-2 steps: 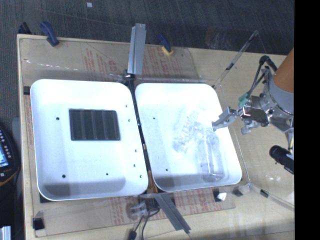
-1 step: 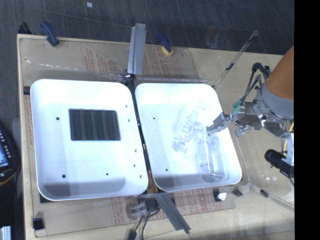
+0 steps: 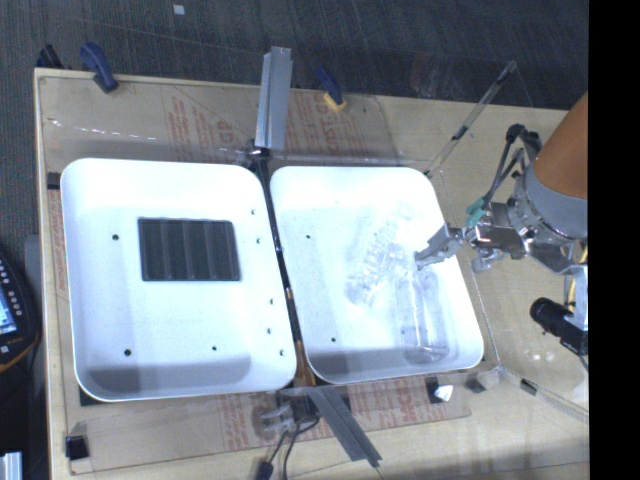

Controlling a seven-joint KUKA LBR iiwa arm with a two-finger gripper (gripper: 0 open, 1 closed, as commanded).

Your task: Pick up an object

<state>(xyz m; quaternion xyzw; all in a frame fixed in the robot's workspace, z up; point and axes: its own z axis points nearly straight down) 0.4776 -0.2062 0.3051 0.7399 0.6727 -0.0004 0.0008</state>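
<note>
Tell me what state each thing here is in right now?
Gripper: over the right bin's right side, holding nothing visible.
Clear objects: lying in the right bin, hard to tell apart.
Dark panel: lying flat in the left bin.
Blue clamps: on the bench's far edge.

A pale wooden bench top is set against a dark, finely textured floor seen along the upper edge. Two blue clamps are fixed to the bench's far edge, and a grey metal bar is mounted upright between them. Even, bright overhead light is indicated.
</note>
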